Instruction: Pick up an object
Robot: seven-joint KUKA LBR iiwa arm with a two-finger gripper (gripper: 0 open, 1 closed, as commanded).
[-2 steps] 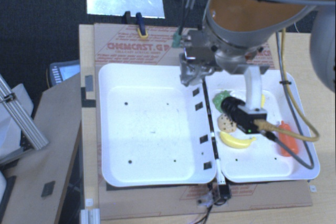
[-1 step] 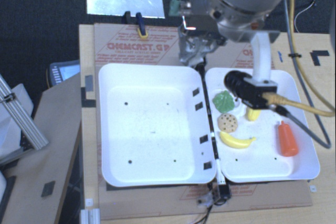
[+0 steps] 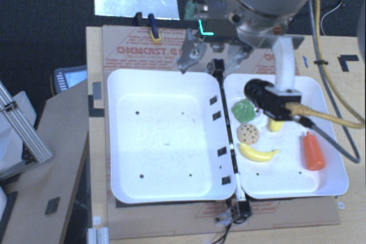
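Yellow banana (image 3: pixel 257 152) is crowded by the cookie (image 3: pixel 248 134) & green leaf (image 3: pixel 244 110) in the right bin (image 3: pixel 334 177). The wrong thing could get bumped. Gripper (image 3: pixel 213 57) is seen near the bins' top edge; claw state can't be told.

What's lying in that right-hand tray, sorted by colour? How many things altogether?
Yellow: 2, a banana and a small yellow piece partly hidden by the arm
Green: 1, a leafy piece
Orange: 1, a carrot-like piece
Tan: 1, a speckled cookie
Total: 5

"CHEMCAST" in red on the brown board (image 3: pixel 143 50).
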